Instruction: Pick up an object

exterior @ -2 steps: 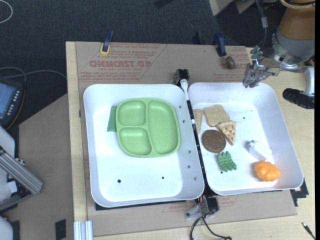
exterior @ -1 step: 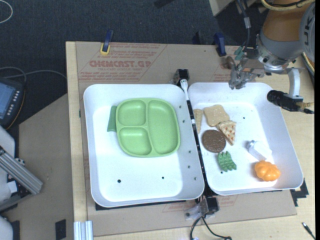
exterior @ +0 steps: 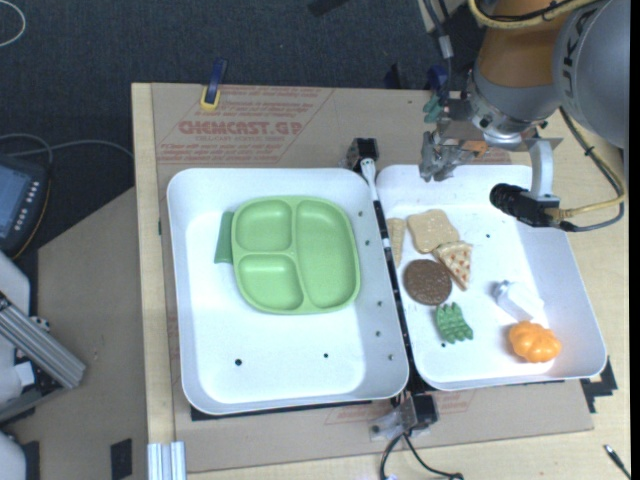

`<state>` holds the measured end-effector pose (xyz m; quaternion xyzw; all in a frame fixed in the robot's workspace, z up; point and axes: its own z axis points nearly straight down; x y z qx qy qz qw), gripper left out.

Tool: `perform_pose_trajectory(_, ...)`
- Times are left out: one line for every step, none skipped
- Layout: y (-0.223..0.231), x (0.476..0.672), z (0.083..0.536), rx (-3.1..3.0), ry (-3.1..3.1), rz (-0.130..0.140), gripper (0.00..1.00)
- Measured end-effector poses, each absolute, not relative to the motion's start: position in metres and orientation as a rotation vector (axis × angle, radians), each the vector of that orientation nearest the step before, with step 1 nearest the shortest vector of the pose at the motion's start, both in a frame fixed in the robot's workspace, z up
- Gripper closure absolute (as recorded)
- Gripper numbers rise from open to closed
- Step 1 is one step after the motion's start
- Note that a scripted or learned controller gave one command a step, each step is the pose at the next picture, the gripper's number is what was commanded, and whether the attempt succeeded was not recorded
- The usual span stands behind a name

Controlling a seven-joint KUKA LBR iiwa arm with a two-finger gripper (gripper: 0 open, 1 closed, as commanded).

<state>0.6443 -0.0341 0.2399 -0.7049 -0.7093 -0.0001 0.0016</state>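
I am seeing the orange toy (exterior: 533, 341) lying nearest, the brown disc (exterior: 428, 281) and toast (exterior: 432, 230) crowding mid-bin, the gripper (exterior: 437, 167) hovering empty, opening unclear.

I see left white bin (exterior: 190, 298) well left of the gripper (exterior: 438, 163) | green divided plate (exterior: 296, 253) inside it, below-left of gripper | blue-and-yellow clamp (exterior: 212, 86) far left of gripper, at edge of cardboard-covered tabletop (exterior: 150, 268)

bins (exterior: 190, 298) – 2 | green plate (exterior: 296, 254) – 1 | toy foods (exterior: 430, 281) – 7
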Motion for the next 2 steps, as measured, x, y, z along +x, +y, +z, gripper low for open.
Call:
perform_pose_trajectory(-0.0012, 0.6252, 0.217, -2.215, -2.222, 0.004, 1.0)
perform_pose_trajectory(0.0007, 0.6316, 0.2155, -2.221, -2.222, -0.001, 1.0)
